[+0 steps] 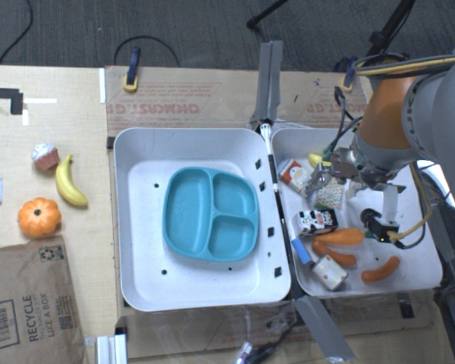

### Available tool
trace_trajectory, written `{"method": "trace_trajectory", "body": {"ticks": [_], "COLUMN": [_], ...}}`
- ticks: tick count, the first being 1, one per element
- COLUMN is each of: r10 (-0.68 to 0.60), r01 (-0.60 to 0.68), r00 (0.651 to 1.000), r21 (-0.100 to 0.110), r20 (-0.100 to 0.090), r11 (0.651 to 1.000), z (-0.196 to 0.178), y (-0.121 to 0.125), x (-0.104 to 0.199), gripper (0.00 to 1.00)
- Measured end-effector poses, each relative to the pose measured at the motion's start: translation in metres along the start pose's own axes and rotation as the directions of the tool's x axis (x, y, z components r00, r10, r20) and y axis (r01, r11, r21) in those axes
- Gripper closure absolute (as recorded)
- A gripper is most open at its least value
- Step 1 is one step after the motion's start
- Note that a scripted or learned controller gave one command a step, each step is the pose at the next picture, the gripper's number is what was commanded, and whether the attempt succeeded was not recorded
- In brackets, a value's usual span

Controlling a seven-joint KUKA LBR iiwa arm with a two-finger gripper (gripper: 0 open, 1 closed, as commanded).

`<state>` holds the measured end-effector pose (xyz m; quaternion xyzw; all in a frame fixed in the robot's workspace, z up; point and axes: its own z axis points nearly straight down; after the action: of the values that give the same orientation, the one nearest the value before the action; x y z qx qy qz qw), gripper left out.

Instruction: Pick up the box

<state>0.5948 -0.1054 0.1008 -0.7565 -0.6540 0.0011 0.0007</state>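
While the gripper (324, 179) hangs low in the right bin (428, 277), I cannot tell its state, since the wrist hides much of it. The box (295, 174), a small orange-and-white carton, lies just beside the gripper on the side away from the arm, tight against the bin's near wall by the divider. A speckled item (332, 195) sits directly under or just in front of the gripper, though the view is too cluttered to be sure which.

The likely failure is closing on that speckled piece instead, or pushing the box into the wall so it slips free.

The bin floor is smooth white plastic, crowded with carrots (340, 238) and a black-and-white toy (316, 220), leaving little room to approach.
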Motion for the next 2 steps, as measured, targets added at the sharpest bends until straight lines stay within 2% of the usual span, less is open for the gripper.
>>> {"method": "trace_trajectory", "body": {"ticks": [1, 2], "r10": [0.006, -0.227], "r01": [-0.006, 0.227], "r00": [1.000, 0.974], "r21": [-0.012, 0.004], "r20": [0.003, 0.005], "r11": [1.000, 0.974], "z": [0.0040, 0.0051], "y": [0.0652, 0.0621], "x": [0.0147, 0.0125], "gripper": [0.00, 0.00]}}
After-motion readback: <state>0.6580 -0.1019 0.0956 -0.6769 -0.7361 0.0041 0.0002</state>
